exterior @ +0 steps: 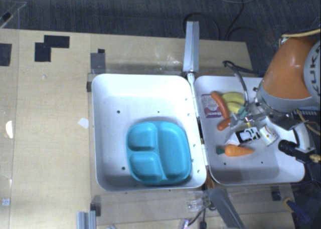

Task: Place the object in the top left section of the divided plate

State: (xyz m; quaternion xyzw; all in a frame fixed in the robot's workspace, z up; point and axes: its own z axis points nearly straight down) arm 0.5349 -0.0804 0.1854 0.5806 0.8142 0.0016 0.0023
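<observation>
Gripper (244,118) low in the right bin (281,173) over the toy food, finger state impossible to tell, carrot (238,150) lying just below, blue divided plate (158,152) in the left bin (108,123)

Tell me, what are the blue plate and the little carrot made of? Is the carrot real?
The blue plate looks like smooth plastic: one even colour, rounded moulded sections, a soft shine. The carrot in the right bin is probably a plastic toy, not real: its orange is very even and bright, with a tidy green tip. The picture is too small to be sure.
</observation>
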